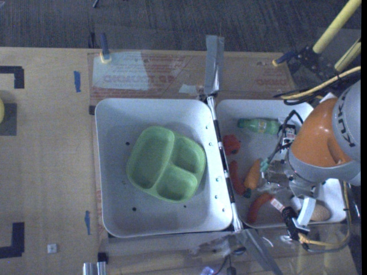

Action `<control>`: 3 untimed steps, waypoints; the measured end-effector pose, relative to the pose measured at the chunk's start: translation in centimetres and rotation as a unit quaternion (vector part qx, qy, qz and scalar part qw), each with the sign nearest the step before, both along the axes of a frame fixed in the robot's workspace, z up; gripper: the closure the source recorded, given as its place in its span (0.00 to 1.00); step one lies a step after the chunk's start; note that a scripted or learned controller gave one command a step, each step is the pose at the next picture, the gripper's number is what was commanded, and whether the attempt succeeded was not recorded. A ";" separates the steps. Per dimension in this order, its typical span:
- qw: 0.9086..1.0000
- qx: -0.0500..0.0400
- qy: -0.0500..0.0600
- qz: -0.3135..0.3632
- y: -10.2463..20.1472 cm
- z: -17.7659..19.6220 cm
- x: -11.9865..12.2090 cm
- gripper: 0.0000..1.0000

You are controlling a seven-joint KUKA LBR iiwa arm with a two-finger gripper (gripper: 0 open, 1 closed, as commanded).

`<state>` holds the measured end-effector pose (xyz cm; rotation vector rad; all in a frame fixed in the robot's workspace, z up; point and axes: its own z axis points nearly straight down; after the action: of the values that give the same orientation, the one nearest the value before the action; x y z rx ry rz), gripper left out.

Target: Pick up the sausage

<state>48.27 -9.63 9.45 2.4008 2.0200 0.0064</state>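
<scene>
Smooth red tube-shaped sausage (258, 206) lies at six o'clock in the right shallow white bin (252, 109); the metal gripper (274, 176) hovers above, grip unreadable.

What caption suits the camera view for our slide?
Arm's gripper hovers over the right bin near the sausage; green tray in the left bin.

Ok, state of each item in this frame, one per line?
Green tray: upright in left bin.
Sausage: lying flat in right bin, not gripped.
Carrot: lying by gripper.
Green bottle: on its side.
Red pepper: resting by divider.
</scene>
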 end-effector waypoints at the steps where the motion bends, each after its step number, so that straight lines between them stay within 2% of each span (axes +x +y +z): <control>1: 0.991 0.000 0.005 -0.137 5.9 8.8 4.9 1.00; 2: 0.991 0.000 0.006 -0.137 6.0 8.8 4.9 0.00; 3: 0.979 0.000 0.006 -0.204 6.6 12.4 1.5 0.00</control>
<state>49.81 -3.02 21.85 2.7681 1.4907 -0.0094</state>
